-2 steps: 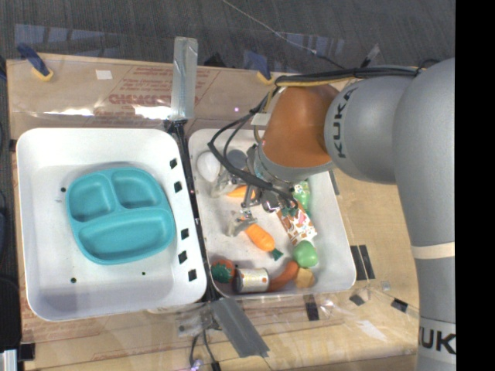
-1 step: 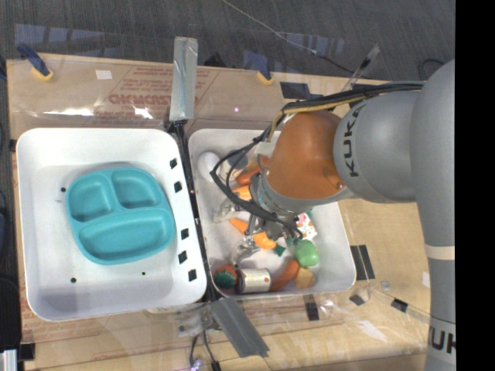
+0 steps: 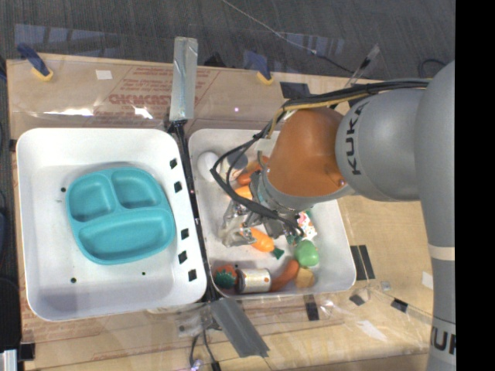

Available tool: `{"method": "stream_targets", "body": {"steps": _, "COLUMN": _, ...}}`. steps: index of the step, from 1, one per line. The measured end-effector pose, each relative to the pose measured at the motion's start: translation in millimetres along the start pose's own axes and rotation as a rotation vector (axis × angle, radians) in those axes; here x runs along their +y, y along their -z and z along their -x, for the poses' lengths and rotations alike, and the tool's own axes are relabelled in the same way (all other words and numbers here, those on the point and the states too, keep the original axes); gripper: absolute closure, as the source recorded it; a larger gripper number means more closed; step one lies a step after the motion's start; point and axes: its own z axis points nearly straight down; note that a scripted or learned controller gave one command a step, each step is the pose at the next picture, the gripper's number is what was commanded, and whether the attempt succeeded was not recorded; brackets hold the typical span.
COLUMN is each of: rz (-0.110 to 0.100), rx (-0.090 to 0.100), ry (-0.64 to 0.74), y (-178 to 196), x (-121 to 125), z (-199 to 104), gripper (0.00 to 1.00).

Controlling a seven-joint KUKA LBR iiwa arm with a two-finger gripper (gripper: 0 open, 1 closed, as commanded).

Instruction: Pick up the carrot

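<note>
The arm reaches in from the right, and its pincer [image 3: 241,230] hangs low inside the right bin [image 3: 334,221]. I cannot tell how the pincer is set. The carrot [image 3: 265,243] lies on the bin floor just beside the pincer, toward the near side, among a clutter of small toy foods. Two white bins sit side by side on the desk [image 3: 69,83]. The left bin [image 3: 42,153] holds one teal divided tray [image 3: 120,213].

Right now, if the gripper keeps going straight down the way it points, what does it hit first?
Probably the carrot: the gripper points down into the right bin, and the carrot lies beside its tip. Depth is unclear from this slant.
</note>
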Motion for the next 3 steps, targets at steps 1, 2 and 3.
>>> {"method": "stream_targets", "body": {"steps": 1, "rz": -0.004, "rx": -0.007, "ry": 0.289, "y": 24.4, "x": -48.0, "z": -32.5, "gripper": 1.0}}
{"method": "stream_targets", "body": {"steps": 2, "rz": -0.002, "rx": -0.006, "ry": 0.301, "y": -6.9, "x": 4.0, "z": -28.6, "gripper": 1.0}}
{"method": "stream_targets", "body": {"steps": 3, "rz": -0.006, "rx": -0.016, "ry": 0.3, "y": -4.6, "x": 3.4, "z": -25.8, "gripper": 0.0}}
